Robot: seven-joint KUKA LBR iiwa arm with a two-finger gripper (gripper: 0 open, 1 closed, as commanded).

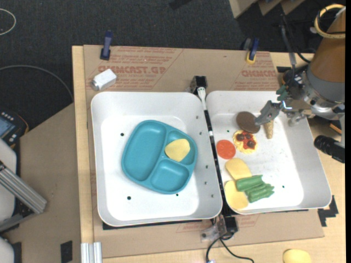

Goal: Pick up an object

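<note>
The right bin [307,169] holds several toy foods: a brown disc [247,121], a small pizza-like piece with red dots [245,141], a red disc [225,148], two pale yellow pieces [238,169], green beans [255,187] and a small tan stick [269,129]. My gripper [281,118] hovers over the bin's far part, just right of the brown disc. It is open, with nothing between its fingers. The left finger [267,114] stands right above the tan stick.
In the left bin [109,163] a blue divided plate [145,158] carries one yellow piece [177,149]. A black divider [207,125] runs between the bins. A white block [104,79] lies on the board at the back left, and blue clamps [252,49] stand on its far edge.
</note>
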